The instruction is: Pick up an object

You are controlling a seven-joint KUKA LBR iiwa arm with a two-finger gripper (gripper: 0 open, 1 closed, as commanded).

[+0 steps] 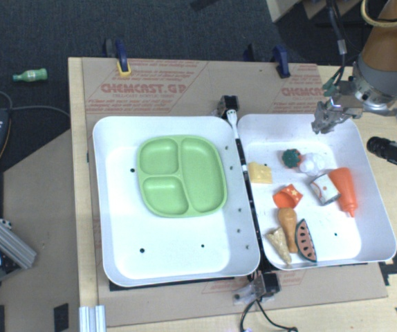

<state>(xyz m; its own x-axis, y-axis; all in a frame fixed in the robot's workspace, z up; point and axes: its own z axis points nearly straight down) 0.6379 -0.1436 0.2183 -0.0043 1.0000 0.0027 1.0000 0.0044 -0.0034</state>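
Toys lie loose in the right bin (375, 244), none held. Green ball (292, 158) nearest the end effector (323, 121), down and to its left, apart from it. Just right of the ball, a small white piece (310, 163). Yellow block (259, 173) by the bin's left wall. Orange bottle (345, 189) and a grey-white box (323, 188) touching, mid-bin, well below the end effector. Red-orange piece (288, 197), carrot (288, 224), melon slice (305, 241) and a pale cone (279, 244) clustered at the near-left corner, farthest off. End effector hangs over the bin's far edge; grip state: cannot tell. Left bin (115, 254) holds a green divided plate (182, 176). Both bins sit on the surface (88, 95).
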